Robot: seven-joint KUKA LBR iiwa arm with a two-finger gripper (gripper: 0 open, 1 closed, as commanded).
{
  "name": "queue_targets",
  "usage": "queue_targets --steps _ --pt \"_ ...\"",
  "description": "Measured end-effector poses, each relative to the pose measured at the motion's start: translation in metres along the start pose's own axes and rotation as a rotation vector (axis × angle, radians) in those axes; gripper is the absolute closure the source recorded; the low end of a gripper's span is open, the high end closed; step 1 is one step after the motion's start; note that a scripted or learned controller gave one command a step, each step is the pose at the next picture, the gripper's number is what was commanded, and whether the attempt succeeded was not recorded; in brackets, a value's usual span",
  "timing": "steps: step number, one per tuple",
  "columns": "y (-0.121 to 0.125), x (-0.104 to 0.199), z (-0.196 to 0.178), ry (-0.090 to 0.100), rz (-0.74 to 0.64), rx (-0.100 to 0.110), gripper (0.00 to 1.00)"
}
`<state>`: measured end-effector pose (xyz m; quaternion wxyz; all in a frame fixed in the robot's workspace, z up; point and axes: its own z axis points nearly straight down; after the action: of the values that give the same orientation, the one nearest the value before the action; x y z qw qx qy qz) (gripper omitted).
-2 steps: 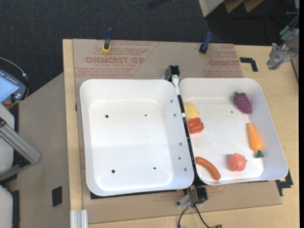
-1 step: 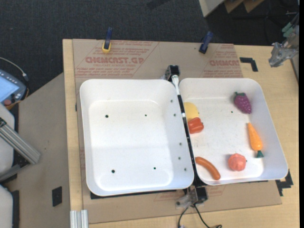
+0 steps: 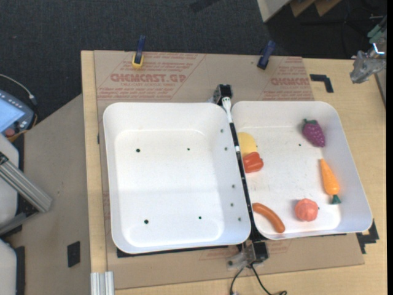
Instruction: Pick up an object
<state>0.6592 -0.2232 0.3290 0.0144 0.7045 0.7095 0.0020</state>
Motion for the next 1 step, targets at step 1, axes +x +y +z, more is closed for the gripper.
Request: queue_targets --steps 1 --pt "0.0010 -0.0001 -0.0109 -0.003 -0.001 -0.004 1.00"
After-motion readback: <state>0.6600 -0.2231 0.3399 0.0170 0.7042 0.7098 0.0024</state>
